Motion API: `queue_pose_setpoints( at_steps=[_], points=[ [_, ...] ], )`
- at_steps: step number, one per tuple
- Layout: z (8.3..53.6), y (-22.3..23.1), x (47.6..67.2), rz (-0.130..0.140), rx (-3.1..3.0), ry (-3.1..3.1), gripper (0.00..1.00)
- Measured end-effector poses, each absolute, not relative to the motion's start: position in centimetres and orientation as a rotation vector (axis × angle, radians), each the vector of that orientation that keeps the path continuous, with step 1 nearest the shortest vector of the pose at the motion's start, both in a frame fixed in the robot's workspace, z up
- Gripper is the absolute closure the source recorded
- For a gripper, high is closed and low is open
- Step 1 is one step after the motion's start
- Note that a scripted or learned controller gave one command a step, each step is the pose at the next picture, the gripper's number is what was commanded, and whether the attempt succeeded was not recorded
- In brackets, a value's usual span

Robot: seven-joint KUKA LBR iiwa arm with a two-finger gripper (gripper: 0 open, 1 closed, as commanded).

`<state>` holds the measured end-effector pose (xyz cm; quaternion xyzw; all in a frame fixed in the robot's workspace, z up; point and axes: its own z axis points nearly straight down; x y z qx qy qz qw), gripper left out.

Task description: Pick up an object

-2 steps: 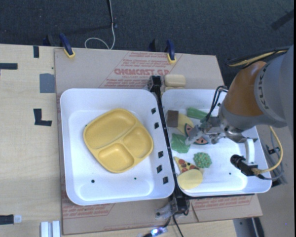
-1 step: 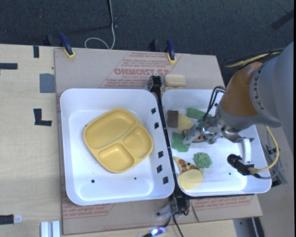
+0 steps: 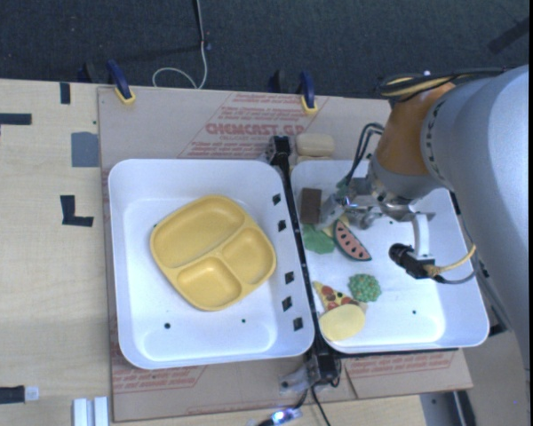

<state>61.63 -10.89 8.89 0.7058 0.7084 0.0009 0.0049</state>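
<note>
Mostly hidden: the hand over the right bin

You cannot tell how the hand (image 3: 360,204) stands; wrist and cabling cover it. Nearest you, the right bin (image 3: 426,327) holds a yellow round piece (image 3: 342,323), a pizza slice (image 3: 333,296) and green broccoli (image 3: 364,286). Farther back lie a watermelon slice (image 3: 351,241), a green leaf (image 3: 317,240) and a brown block (image 3: 310,205), beside the hand. The left bin (image 3: 133,238) carries a yellow divided plate (image 3: 212,251).

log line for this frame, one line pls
arm: over right bin | gripper: above watermelon slice, fingers unclear | held: nothing seen | left bin: yellow tray
</note>
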Motion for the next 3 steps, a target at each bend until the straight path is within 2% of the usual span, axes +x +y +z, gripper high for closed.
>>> queue_pose_setpoints(
  at_steps=[1,2,3],
  points=[
    [8.9,-10.7,55.1,0.009,2.22,2.212,0.0],
    [8.6,-10.4,61.0,0.004,2.215,2.223,0.0],
    [9.9,-10.2,61.1,0.014,2.217,2.223,1.0]
  ],
)
